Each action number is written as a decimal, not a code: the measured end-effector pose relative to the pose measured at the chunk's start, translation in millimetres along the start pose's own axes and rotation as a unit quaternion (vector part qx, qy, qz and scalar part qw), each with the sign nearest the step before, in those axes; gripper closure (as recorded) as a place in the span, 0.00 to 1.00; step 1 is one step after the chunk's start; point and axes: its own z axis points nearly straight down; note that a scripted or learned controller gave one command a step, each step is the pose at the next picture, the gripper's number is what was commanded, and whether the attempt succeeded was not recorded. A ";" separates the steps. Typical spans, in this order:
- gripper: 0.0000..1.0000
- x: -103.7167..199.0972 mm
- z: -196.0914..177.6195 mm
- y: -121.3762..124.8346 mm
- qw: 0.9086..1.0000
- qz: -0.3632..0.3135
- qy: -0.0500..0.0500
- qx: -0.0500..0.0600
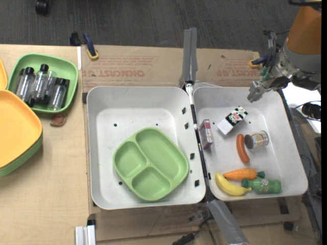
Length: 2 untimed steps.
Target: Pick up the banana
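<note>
The yellow banana (229,185) lies at the near edge of the right bin (286,137), curved beside an orange carrot (240,174) and a green bottle (265,186). My gripper (255,94) hangs over the far right corner of that bin, well away from the banana, with nothing seen between its fingers. The arm's orange band shows at the top right.
In the right bin also lie a small milk carton (232,120), a purple box (207,133), a red sausage (242,148) and a tin can (257,140). The left bin (102,137) holds a green divided tray (150,163). Left of the bins sit a green dish of bottles (43,83) and orange plates (18,131).
</note>
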 end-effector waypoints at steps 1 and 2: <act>1.00 -35.9 -3.6 -40.0 0.999 0.041 0.000 0.000; 1.00 -33.9 14.2 39.3 1.000 -0.002 -0.001 -0.001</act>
